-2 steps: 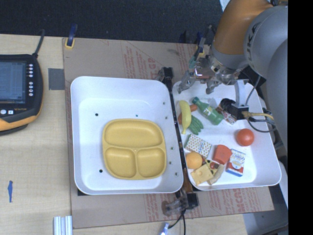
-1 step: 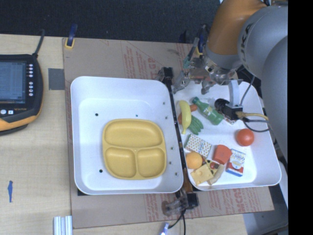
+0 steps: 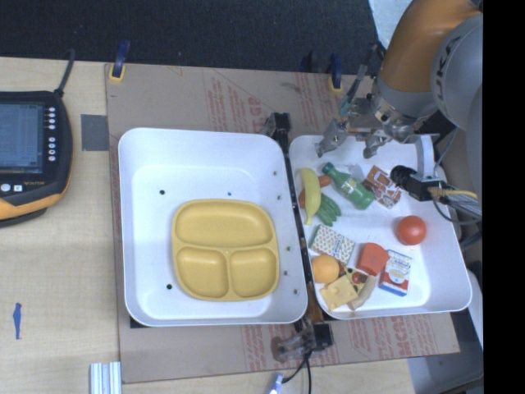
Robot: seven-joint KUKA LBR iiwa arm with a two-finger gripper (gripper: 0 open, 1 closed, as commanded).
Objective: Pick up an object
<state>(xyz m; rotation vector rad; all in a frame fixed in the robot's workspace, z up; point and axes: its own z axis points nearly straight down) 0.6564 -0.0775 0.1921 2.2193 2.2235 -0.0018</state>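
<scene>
Green plastic bottle (image 3: 349, 187) is looking light, stiff and a bit slippery; we're guessing mid-body is the spot, and we're seeing the gripper (image 3: 353, 143) hanging spread apart, holding nothing.

No words or numbers can be read here. The brown cardboard sheet (image 3: 246, 97) under the bins has faint red printing in lines along its edges, but the letters are too pale and small to make out. The small red and white box (image 3: 396, 272) in the right bin has a blue patch and some print on it, too blurry to read. The checkered packet (image 3: 332, 244) and the little red and white packet (image 3: 382, 185) also show marks that cannot be read. The screen of the orange and black handheld controller (image 3: 29, 150) on the left glows, but nothing on it is clear.
</scene>
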